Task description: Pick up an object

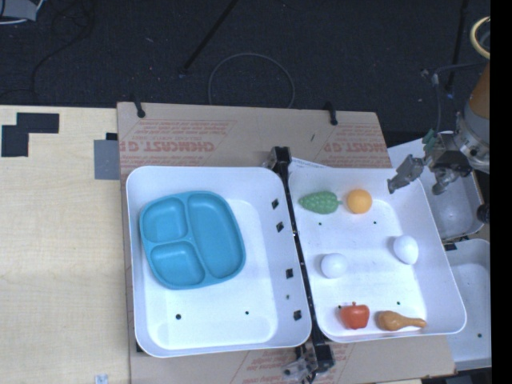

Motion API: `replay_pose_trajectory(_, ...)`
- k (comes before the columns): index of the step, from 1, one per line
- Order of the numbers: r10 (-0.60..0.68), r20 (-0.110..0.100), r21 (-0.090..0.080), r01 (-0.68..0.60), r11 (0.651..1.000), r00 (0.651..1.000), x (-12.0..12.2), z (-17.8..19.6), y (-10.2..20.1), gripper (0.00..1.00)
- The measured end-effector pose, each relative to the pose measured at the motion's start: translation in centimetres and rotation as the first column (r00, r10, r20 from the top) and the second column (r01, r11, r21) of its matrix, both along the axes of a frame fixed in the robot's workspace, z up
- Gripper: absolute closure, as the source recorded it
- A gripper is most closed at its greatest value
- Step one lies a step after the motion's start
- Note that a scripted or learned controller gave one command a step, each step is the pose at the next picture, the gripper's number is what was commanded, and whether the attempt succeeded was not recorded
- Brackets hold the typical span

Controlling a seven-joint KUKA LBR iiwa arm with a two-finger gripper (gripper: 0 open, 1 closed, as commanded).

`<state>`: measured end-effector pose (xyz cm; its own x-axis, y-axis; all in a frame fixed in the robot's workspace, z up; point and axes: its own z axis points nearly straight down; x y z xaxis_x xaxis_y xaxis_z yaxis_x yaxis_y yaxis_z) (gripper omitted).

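White plastic right bin (pixel 448 294) holds my candidates: a bumpy green vegetable (pixel 319 202), an orange ball (pixel 359 201), two white eggs (pixel 334 265), a red apple (pixel 354 316), a tan drumstick (pixel 399 322). I see the gripper (pixel 424 174) hanging spread beyond the bin's far right corner, pinching nothing.

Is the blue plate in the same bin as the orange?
No, the blue plate lies in the left bin; the orange is in the right bin.
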<state>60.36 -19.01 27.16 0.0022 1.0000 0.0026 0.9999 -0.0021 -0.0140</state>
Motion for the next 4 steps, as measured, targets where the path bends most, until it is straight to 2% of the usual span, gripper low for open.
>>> replay_pose_trajectory(1,0.002,0.013,-0.003,-0.002,1.0,1.0,0.2,0.8,0.0,0.0)
replay_pose_trajectory(2,0.004,0.006,-0.001,-0.004,1.0,1.0,0.7,-5.4,0.6,0.0)
replay_pose_trajectory(3,0.002,0.006,0.0,-0.002,1.0,1.0,-0.3,-11.2,0.3,0.0)
replay_pose_trajectory(4,0.002,0.007,-0.001,-0.002,1.0,1.0,-0.2,-15.6,0.7,0.0)
